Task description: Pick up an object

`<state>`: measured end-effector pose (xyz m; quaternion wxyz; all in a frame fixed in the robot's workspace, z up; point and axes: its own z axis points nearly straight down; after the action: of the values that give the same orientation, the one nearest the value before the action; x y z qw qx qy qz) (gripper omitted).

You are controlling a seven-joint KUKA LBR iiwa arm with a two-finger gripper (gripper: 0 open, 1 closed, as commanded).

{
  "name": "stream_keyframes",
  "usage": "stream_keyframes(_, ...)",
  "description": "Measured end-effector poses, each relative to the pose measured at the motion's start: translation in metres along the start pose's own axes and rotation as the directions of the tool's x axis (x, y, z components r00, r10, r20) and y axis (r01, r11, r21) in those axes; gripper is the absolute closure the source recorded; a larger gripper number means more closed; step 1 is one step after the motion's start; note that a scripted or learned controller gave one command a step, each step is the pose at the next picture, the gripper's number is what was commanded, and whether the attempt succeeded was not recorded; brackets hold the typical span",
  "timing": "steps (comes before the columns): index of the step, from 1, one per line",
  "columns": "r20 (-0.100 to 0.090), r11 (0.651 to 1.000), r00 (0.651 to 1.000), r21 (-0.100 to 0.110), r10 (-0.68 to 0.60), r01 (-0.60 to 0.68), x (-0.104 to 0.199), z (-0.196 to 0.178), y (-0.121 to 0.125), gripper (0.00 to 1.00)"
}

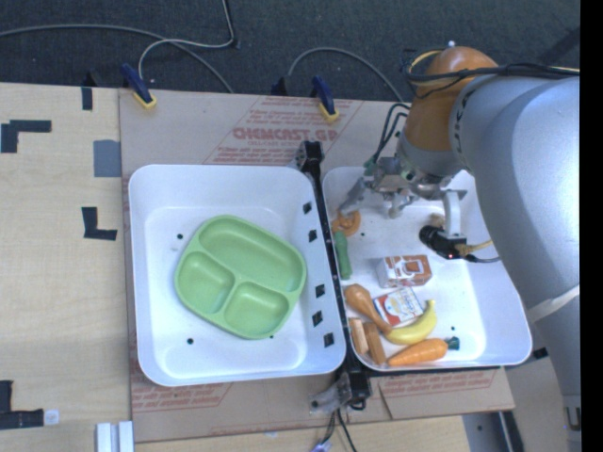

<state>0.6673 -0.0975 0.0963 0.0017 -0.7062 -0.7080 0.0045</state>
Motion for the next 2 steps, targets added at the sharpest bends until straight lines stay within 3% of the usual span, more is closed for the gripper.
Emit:
stream_keyframes(1, -0.003, 1.0, 1.0, -0.018, 0.002, -0.002, 0.0015, 0.0074, -0.0051, 0.0)
stream_keyframes(2, -0.004, 1.0, 1.0, -0.01, 0.0, 0.0, 0.0024, 0.0109, 0.0018, 0.0)
